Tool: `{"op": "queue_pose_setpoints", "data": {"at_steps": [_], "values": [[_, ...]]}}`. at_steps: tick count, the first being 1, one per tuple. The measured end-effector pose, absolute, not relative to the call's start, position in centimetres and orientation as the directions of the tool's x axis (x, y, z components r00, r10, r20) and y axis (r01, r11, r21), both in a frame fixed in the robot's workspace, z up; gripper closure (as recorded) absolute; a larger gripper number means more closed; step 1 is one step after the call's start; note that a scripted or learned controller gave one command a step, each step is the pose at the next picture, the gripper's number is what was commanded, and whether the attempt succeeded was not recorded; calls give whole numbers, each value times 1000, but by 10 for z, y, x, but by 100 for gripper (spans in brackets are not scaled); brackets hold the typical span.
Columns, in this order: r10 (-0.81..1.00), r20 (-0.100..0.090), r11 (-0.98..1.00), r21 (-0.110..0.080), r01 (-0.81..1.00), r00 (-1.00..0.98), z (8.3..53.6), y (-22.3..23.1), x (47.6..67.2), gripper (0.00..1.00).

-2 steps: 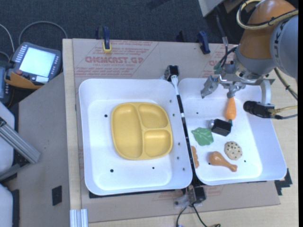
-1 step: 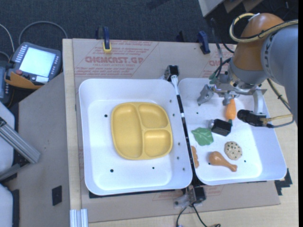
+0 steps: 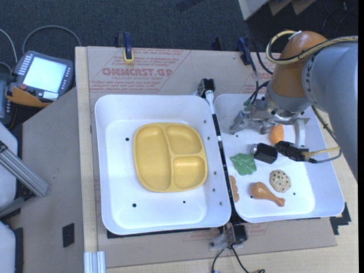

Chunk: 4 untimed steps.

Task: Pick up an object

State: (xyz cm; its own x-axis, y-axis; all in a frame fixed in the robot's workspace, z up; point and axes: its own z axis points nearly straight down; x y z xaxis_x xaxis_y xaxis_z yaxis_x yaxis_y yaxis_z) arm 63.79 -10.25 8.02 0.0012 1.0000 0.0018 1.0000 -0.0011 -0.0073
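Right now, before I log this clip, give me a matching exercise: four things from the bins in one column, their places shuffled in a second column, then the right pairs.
Things
1. yellow divided plastic plate
2. green leaf-shaped toy
3. round speckled tan cookie
4. tan toy drumstick

Places
A. right bin, just above and right of the drumstick
B. right bin, closest to its near edge
C. middle of the left bin
D. right bin, above and left of the drumstick

Pairs: 1-C, 2-D, 3-A, 4-B.
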Motion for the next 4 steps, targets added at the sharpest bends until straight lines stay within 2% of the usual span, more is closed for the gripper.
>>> {"op": "queue_pose_setpoints", "data": {"at_steps": [1, 2, 4], "values": [[1000, 0, 0, -6, 1000, 0, 90, -103, 639, 100], [1000, -1, 1, 5, 1000, -1, 152, -101, 641, 100], [1000, -2, 2, 5, 1000, -2, 265, -105, 644, 100]]}}
